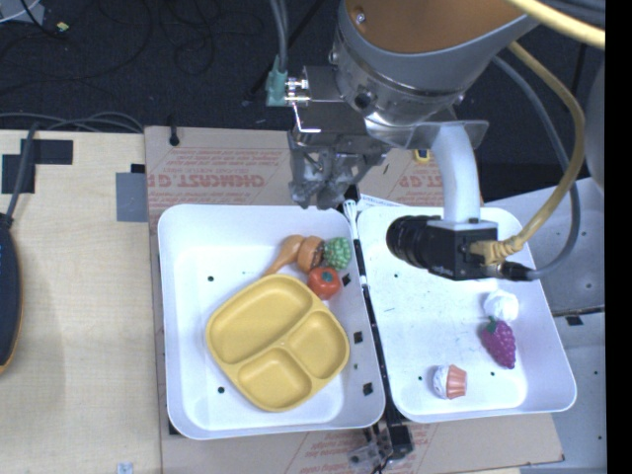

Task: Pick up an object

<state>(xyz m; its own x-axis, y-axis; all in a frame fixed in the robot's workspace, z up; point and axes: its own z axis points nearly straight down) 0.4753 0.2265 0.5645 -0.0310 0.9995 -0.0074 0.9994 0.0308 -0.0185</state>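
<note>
Gripper (321, 191) above yellow tray (277, 341)

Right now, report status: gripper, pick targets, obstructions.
Gripper above left white bin's far edge, nothing seen held. Small toy foods clustered just below it. Yellow three-compartment plastic tray crowds them.

Arm (415, 38): large and grey with an orange band, it comes in from the upper right and fills the top middle of the view.
Wrist: hangs downward, the grey housing below the orange band facing the camera.
Tool (321, 181): sits at the low end of the wrist, a dark metal assembly, raised over the far edge of the bins near the line where they meet.
Tool contents: nothing visible between the fingers.
Cable (553, 181): a yellow hose loops down the arm's right side.
</note>
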